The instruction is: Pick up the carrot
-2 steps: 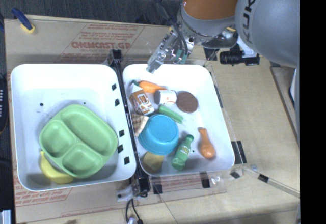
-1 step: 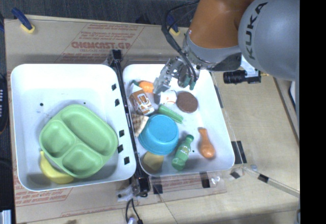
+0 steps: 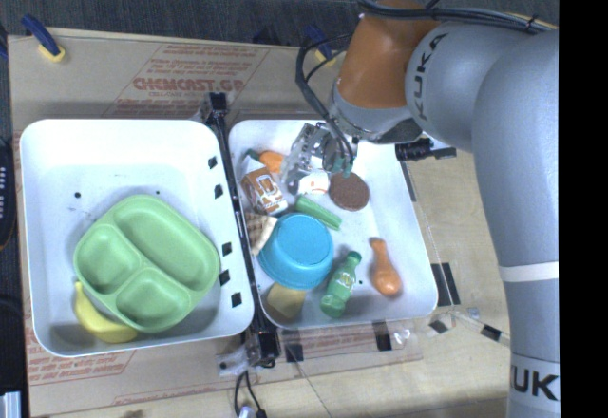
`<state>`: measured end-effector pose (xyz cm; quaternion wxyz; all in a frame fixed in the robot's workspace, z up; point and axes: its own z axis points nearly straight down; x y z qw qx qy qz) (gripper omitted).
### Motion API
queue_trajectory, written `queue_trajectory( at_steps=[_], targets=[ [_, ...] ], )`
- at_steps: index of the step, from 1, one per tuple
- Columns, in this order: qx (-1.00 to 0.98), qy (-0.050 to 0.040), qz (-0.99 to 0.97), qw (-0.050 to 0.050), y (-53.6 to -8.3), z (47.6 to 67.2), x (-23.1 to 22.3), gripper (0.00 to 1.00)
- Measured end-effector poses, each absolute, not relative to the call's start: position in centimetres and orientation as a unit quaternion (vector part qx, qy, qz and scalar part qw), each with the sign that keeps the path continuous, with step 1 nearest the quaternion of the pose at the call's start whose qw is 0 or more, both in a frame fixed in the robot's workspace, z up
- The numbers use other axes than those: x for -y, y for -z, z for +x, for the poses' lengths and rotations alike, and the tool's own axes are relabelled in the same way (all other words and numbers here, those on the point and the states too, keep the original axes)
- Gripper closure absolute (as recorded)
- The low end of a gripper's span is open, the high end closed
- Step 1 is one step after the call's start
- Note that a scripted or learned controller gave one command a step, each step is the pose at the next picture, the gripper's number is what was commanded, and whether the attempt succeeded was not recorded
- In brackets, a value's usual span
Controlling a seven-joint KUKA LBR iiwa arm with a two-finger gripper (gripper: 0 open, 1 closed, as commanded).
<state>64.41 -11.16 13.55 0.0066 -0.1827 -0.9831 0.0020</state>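
The carrot (image 3: 271, 161) is a small orange toy with a green top, lying at the back left of the right bin (image 3: 418, 245), partly tucked behind a snack packet (image 3: 263, 191). My gripper (image 3: 318, 155) hangs just to the carrot's right, over a white object (image 3: 314, 183). Its fingers stand apart and nothing shows between them, so it is open. It does not touch the carrot.
The right bin also holds a brown disc (image 3: 350, 192), a green stick (image 3: 318, 211), a blue bowl (image 3: 297, 250), a green bottle (image 3: 340, 284) and an orange drumstick-shaped toy (image 3: 384, 269). In the left bin lie a green divided plate (image 3: 147, 259) and a yellow item (image 3: 100, 321).
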Motion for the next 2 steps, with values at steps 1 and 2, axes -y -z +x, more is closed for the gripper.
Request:
queue_trajectory(
  at_steps=[1,2],
  targets=[
    [0.977,-0.0028,-0.215,-0.007,-26.2,63.3,11.9,1.0],
    [0.99,-0.002,-0.139,-0.003,-29.1,60.8,14.4,1.0]
  ],
)
